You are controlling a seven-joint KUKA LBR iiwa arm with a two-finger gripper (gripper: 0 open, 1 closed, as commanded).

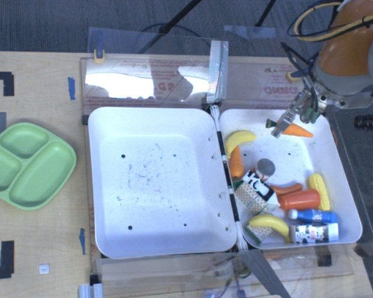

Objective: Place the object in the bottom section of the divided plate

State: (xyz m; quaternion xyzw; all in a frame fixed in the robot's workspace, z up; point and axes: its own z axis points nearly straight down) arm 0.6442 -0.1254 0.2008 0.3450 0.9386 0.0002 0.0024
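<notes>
Gripper (288,121): far right bin (342,185), fingers clamped on carrot (296,129)
Plate (30,164): far left, on bench

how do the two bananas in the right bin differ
The upper banana lies at the bin's top left, against the divider; the lower banana lies near the bottom edge. The upper one has open bin floor to its right, while the lower one is crowded among a checkered item and bottles. The upper one arches upward; the lower one lies flatter, running left to right. Both are yellow, curved and alike in size.
</notes>
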